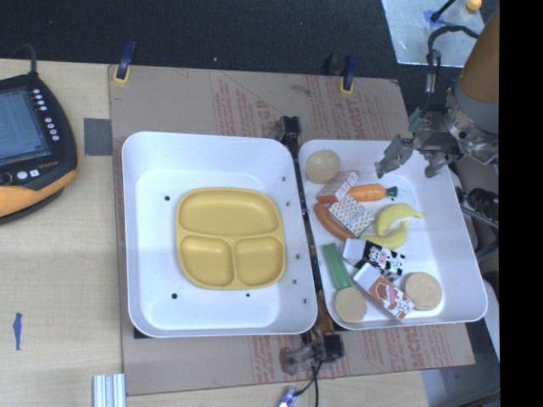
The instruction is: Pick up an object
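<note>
Gripper (413, 156), fingers spread and bare, hovers over the right bin's (462, 236) far edge (toys crowd nearer).

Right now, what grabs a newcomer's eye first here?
The yellow divided tray sitting alone in the left bin. Next, the jumble of toy food in the right bin: carrot, banana. The gripper hangs over that bin's top right corner, fingers spread, holding nothing.

Light fell evenly from above and I saw things sharply enough. The left bin (140, 227) glared white along its rim, its floor shaded grey toward the left. My gripper (416, 158) looked a little soft. Beyond the bench the floor (212, 11) stayed dark.
</note>
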Action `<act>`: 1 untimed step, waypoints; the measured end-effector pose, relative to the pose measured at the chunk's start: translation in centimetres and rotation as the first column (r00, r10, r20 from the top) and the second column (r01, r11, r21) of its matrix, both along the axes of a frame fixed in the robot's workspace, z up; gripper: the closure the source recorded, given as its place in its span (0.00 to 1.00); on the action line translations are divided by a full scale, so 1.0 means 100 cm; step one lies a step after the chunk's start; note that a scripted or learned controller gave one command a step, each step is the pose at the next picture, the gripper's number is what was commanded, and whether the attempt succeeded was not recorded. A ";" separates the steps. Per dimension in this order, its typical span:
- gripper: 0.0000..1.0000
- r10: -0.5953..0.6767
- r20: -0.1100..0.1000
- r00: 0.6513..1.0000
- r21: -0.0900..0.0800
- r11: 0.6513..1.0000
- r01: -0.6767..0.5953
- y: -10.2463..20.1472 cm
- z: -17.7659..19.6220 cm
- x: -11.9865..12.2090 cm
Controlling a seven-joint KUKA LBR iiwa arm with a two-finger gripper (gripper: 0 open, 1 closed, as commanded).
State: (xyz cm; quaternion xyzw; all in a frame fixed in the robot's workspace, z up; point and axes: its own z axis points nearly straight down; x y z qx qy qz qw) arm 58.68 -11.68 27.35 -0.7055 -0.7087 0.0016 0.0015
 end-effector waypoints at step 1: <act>0.00 0.001 -0.004 1.000 -0.001 1.000 -0.001 -0.004 -0.145 0.005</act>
